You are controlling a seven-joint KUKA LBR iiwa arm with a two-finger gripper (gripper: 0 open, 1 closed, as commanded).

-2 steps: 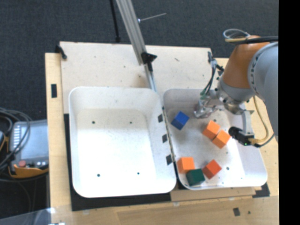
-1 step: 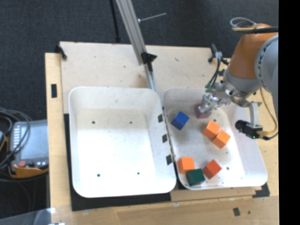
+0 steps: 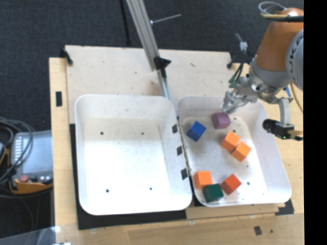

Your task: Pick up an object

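Note:
My gripper [image 3: 231, 104] hangs over the far side of the right bin [image 3: 268, 157], just above and right of a purple cube [image 3: 220, 120]. Nothing shows between its fingers. A blue cube [image 3: 195, 131] lies to the left of the purple one. Two orange cubes [image 3: 230, 140] [image 3: 241, 150] touch each other near the bin's middle. At the near edge sit another orange cube [image 3: 203, 178], a dark green cube [image 3: 213, 192] and a red-orange cube [image 3: 231, 184].
The left bin [image 3: 127, 154] lies beside the right one. A slanted aluminium post [image 3: 145, 32] rises behind the bins. A grey device with cables [image 3: 28, 160] stands off the bench at the left.

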